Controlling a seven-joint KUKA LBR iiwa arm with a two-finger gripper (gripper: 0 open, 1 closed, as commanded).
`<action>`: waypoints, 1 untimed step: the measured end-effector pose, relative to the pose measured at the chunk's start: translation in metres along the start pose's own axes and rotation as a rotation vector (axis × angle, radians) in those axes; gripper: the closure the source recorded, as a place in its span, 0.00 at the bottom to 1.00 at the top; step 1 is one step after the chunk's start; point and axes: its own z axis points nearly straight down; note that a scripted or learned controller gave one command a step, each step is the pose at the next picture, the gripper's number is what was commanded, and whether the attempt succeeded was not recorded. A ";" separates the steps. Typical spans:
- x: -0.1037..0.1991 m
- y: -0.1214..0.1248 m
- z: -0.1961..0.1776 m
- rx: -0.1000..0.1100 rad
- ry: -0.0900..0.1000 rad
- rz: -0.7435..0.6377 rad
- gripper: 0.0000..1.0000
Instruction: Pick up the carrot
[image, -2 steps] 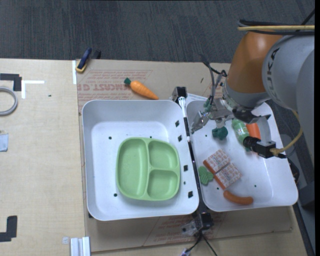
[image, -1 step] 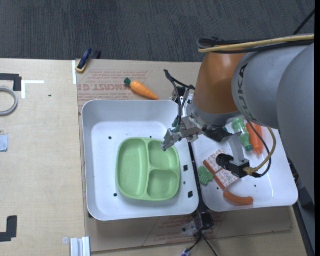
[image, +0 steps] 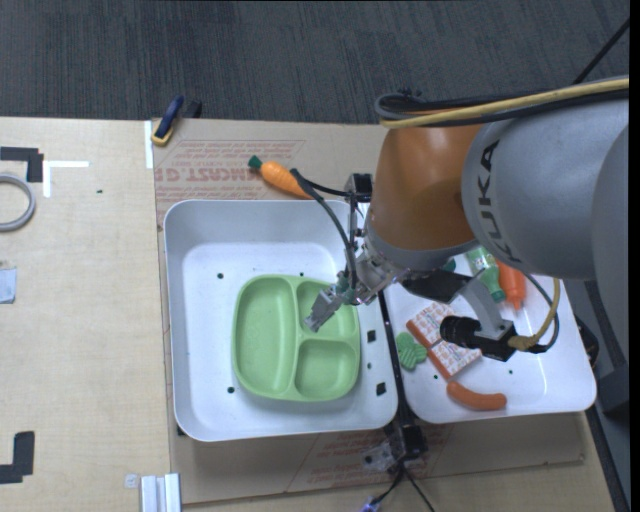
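An orange carrot with a green top lies on the cardboard just beyond the left bin's far rim, outside both bins. My gripper hangs low over the right edge of a green divided plate in the left bin, well in front of that carrot. I see nothing held at the gripper. A second orange, carrot-like piece shows in the right bin, partly hidden by the arm.
The right bin holds a reddish sausage, a green piece and a red-and-white patterned box. A blue and yellow tool lies at the bench's far edge. A grey ring sits far left.
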 end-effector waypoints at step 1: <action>0.068 -0.002 -0.011 0.000 0.000 -0.094 0.00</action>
